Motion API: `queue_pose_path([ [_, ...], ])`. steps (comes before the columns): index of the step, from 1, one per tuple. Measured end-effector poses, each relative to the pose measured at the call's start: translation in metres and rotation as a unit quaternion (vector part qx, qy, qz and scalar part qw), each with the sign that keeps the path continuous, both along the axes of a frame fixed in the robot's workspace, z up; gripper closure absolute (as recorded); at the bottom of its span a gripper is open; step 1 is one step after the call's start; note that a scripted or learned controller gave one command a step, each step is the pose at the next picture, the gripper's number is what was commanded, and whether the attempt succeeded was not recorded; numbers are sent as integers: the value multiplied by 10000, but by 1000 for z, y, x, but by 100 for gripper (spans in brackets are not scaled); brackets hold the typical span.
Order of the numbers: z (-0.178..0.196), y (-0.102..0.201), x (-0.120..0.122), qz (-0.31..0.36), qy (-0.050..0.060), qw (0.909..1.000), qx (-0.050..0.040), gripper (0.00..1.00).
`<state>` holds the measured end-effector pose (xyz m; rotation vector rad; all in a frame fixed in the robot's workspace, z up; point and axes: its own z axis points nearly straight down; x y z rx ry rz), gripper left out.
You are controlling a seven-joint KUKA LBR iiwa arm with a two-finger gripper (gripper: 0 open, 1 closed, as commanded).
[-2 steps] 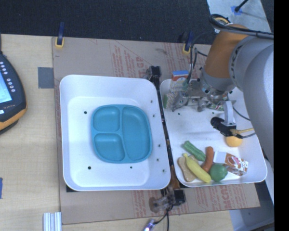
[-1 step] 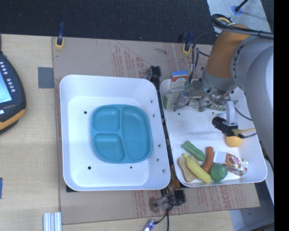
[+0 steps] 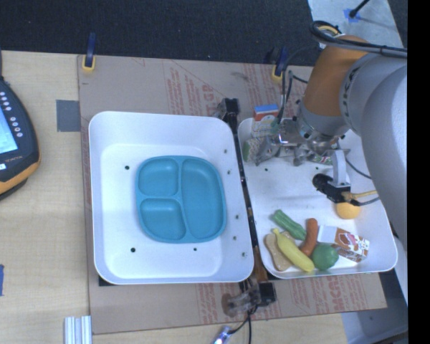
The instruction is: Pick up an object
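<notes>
The grey arm point(image 3: 376, 99) is reached in from the right over the right bin point(image 3: 387, 260). In the left bin point(image 3: 100, 192) a blue divided plate point(image 3: 180, 198) is laid flat. The gripper point(image 3: 295, 149) is hung over the right bin's far end; how far it's opened can't be told, tbh. Toy food is piled at the near end: banana point(image 3: 295, 252), green bean pod point(image 3: 289, 225), carrot point(image 3: 311, 236), small carton point(image 3: 352, 245), with a yellow lemon point(image 3: 348, 209) just beyond.
</notes>
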<state>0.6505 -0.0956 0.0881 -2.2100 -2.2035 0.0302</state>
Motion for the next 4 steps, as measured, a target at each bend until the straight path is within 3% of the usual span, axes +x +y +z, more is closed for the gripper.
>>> queue_pose_path([
  [4,0,-1,0,0,0,10000,4,0],
])
